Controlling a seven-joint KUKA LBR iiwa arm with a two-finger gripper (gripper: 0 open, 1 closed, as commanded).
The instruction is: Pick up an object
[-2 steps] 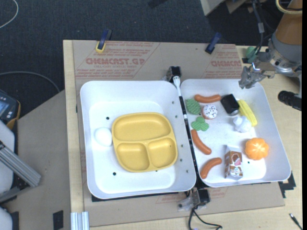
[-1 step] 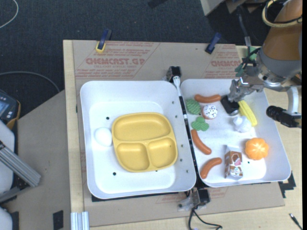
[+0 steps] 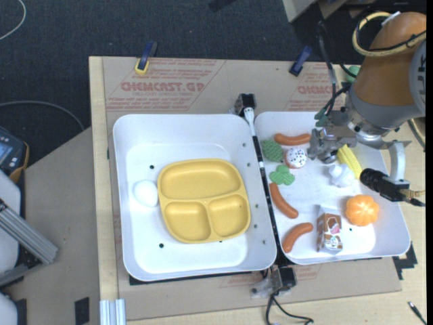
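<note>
the arm (image 3: 392, 59) comes in from the right, and its bulk covers the far right corner of the right bin (image 3: 389, 246). the gripper (image 3: 323, 144) hangs low over the far part of that bin; it is dark and seen from above, so whether it is wide, narrow or holding something cannot be told. it sits just beside a speckled white ball (image 3: 295, 158) and the near end of a sausage (image 3: 292, 139), and contact with either is not clear. a corn cob (image 3: 349, 160) lies partly under the wrist, with a small white lump (image 3: 340, 175) next to it that is hard to identify.

elsewhere in the right bin lie a green leaf (image 3: 272, 149), a green sprig (image 3: 282, 177), a second sausage (image 3: 283, 201), a third sausage (image 3: 297, 235), a small carton (image 3: 329, 233) and an orange (image 3: 362, 210).

the left bin (image 3: 128, 141) holds a yellow divided tray (image 3: 201, 200) with a white egg (image 3: 145, 193) touching its left edge.

both bins rest on a cardboard-covered bench (image 3: 176, 83) with two clamps at its far edge, above dark carpet (image 3: 67, 19).
</note>
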